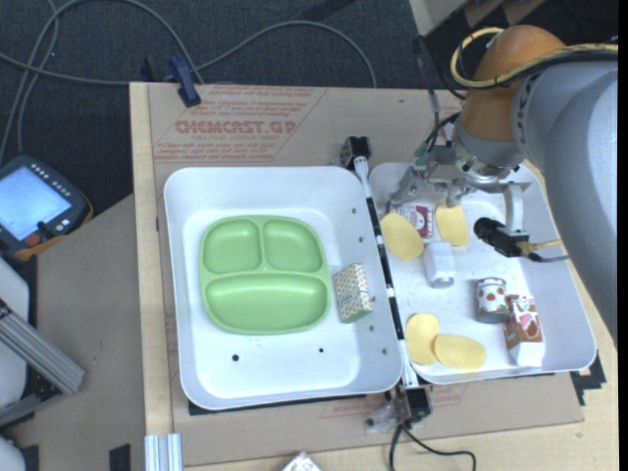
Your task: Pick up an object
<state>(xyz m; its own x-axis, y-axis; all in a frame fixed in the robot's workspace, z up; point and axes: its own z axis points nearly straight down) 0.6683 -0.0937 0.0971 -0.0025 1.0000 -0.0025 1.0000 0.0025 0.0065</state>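
Several small items crowd the gripper [429, 196] at the right bin's [574, 346] twelve o'clock; grip state unclear, so descend centred on one.

1. Both white bins [196, 361] looked like smooth plastic with a soft sheen.
2. The green divided plate [265, 273] in the left bin appeared to be matt plastic.
3. The bench board [157, 145] looked like brown printed cardboard, matt.
4. The yellow chips [446, 346] in the right bin looked smooth and dull.
5. The arm's orange band [505, 81] was glossy; the grey casing [579, 145] was satin.
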